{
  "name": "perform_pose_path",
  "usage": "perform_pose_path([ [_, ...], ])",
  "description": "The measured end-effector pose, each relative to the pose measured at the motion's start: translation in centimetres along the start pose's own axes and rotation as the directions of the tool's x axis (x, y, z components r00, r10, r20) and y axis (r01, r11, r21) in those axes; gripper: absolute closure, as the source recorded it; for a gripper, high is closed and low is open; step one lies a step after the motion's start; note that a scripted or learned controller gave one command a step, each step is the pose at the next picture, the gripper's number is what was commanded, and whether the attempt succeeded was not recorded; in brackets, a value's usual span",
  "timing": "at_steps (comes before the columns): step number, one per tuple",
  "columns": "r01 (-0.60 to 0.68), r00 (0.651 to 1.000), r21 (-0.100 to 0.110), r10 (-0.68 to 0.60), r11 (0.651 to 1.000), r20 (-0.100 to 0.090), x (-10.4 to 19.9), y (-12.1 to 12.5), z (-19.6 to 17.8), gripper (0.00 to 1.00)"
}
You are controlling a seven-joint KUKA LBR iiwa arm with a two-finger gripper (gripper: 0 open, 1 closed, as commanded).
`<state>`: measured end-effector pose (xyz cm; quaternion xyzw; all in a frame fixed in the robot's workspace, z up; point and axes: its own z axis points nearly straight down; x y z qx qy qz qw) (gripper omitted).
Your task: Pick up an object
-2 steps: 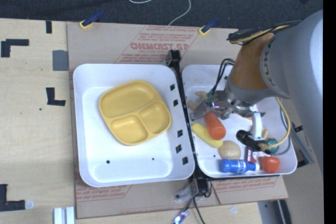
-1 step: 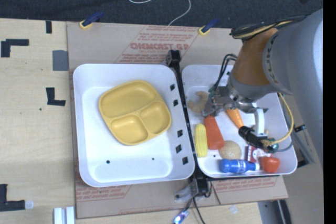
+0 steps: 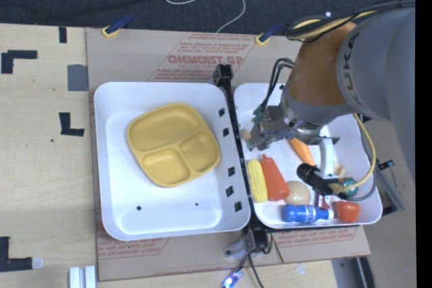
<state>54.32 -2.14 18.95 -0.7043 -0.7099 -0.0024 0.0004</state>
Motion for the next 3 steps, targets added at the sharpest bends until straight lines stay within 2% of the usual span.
perform_pose_path([
  [1, 0.006, 1.0, -0.005, -0.006, 1.0, -0.001, 10.7, -1.0, -10.0, 1.0],
  [2, -0.006, 1.0, -0.015, 0.006, 1.0, 0.001, 9.4, -0.6, -26.3, 1.0],
  [3, -0.007, 1.0, 0.008, 0.007, 1.0, 0.005, 10.1, -2.4, -21.7, 1.0],
])
